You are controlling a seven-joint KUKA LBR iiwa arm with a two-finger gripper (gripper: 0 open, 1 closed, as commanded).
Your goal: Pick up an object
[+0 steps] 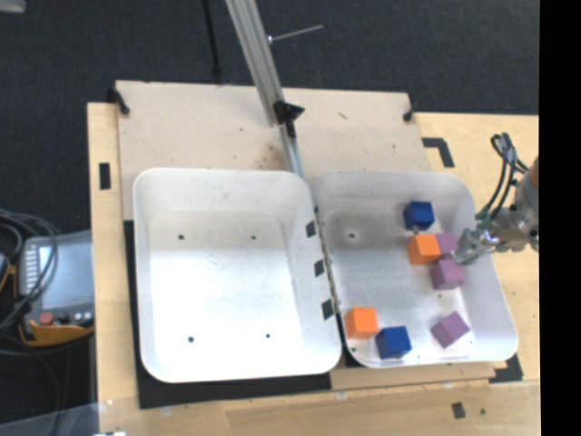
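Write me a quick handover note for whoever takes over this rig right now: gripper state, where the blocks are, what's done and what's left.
Gripper: low at the right bin's right side, next to a purple block and an orange block. Nothing visibly between its fingers; whether it is open or shut cannot be told.
Blocks, all in the right bin: blue block at the top, orange and purple just below it, another purple block lower right, orange block and blue block along the bottom.
Done: arm has reached the cluster.
Left: grasp one block and lift it; no pick is confirmed yet.
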